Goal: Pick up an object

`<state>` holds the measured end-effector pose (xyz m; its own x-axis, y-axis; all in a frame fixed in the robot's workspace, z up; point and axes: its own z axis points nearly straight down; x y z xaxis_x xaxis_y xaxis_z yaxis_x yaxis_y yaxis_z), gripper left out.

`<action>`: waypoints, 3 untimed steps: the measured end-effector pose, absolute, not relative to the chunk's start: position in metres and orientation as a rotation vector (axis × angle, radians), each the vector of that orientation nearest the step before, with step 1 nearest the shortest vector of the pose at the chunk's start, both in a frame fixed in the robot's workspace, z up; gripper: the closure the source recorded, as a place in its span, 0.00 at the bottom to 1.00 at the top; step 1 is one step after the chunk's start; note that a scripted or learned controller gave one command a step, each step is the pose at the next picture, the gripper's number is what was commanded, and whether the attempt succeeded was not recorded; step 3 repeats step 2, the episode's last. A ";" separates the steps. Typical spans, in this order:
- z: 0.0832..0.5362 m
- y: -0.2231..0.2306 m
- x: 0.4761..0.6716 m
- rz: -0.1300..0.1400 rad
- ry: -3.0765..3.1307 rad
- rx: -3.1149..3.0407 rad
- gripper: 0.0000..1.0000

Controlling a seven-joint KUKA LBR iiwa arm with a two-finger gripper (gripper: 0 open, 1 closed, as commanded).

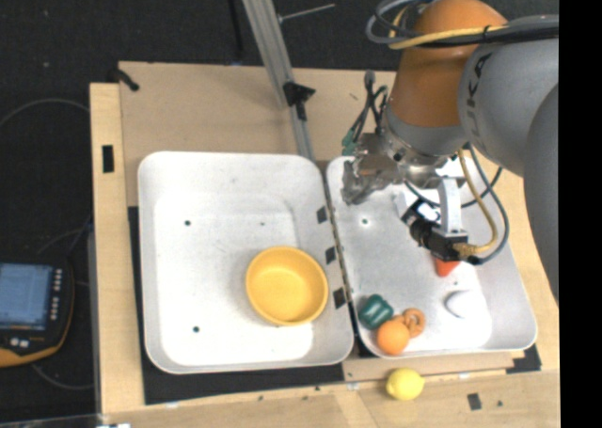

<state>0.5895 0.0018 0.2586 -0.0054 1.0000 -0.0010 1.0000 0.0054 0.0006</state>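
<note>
One two-finger gripper [360, 182] hangs over the far left corner of the right white bin [489, 323]; finger spread cannot be told. Near edge: green block [374, 309], orange fruit [393, 336]. Left white bin [179, 229]: yellow plastic bowl [286, 285].

position: single fixed camera up above the bench [188, 106]
facing: down at a slant
coverage: both white bins, left bin [169, 219] and right bin [499, 313]
arm [508, 69]: comes in from the right

Yellow bowl [287, 285], orange fruit [392, 336], green block [374, 309], yellow lemon [404, 384]
</note>
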 end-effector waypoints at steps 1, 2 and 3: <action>0.260 0.047 0.618 0.003 2.227 2.213 1.00; 0.249 0.087 0.633 0.001 2.226 2.215 1.00; 0.249 0.087 0.633 0.001 2.226 2.215 1.00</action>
